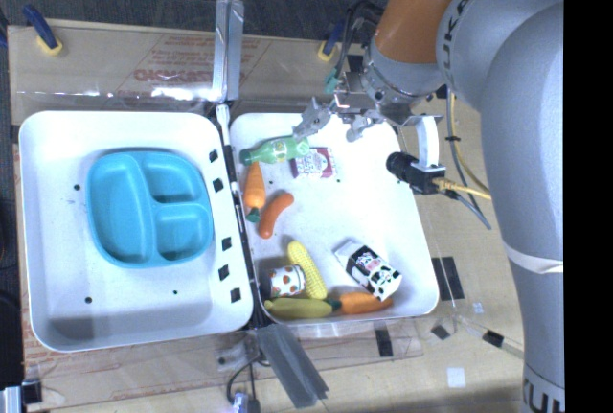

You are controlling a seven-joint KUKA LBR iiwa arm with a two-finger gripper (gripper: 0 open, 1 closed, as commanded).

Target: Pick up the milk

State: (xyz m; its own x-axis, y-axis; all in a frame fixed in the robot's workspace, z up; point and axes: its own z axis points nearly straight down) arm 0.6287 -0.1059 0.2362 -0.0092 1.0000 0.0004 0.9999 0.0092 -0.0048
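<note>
The milk carton [372,270] lies tipped on its side near the right bin's [414,210] front corner, beside a carrot [362,303]. The gripper [335,119] is held spread and empty over the far rim, apparently not yet committed.

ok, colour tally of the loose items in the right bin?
Green: 1, bottle
Orange: 3, carrot, sausage, carrot
Yellow: 2, corn, banana
Black-and-white: 1, milk
Pink/white: 1, packet
White/red: 1, can
Total: 9
</note>
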